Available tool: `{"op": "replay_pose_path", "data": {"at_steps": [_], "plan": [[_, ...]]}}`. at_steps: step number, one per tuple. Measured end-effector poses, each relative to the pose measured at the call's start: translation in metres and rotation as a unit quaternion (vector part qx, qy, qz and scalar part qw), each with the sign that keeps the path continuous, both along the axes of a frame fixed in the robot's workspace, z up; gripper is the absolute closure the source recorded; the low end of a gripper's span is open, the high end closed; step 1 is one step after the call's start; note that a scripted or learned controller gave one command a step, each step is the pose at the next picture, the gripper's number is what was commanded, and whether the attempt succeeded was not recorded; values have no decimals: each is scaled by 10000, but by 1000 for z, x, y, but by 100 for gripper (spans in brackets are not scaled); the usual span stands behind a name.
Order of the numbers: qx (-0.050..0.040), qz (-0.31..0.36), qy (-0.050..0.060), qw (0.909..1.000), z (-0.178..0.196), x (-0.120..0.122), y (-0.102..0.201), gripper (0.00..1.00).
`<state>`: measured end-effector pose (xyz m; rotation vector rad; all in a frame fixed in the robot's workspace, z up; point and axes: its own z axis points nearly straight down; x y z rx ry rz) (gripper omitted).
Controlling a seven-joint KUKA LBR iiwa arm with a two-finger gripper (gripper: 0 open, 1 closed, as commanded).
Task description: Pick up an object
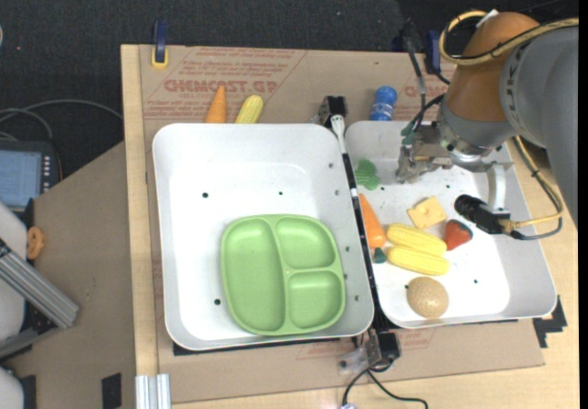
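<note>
Bench (138, 214) was tan board with red print near the far edge. Two white bins sat directly on it, side by side: left bin (184, 177), right bin (514, 297). Behind them on the board lay an orange carrot (216, 106), yellow corn (249, 108), blue bottle (384, 103).

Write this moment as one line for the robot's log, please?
arm: over right bin | gripper: above bin's far end, near green piece | in bin: cheese, corn, carrot | left bin: green tray
</note>
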<state>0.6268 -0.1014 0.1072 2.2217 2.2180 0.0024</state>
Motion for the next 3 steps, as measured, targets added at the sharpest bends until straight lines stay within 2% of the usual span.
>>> {"op": "replay_pose_path", "data": {"at_steps": [1, 2, 3], "plan": [[1, -3, 6, 10000, -1, 0, 0, 0], [-15, 1, -61, 10000, 128, -15, -9, 0], [3, -20, 39, 10000, -28, -42, -54, 0]]}}
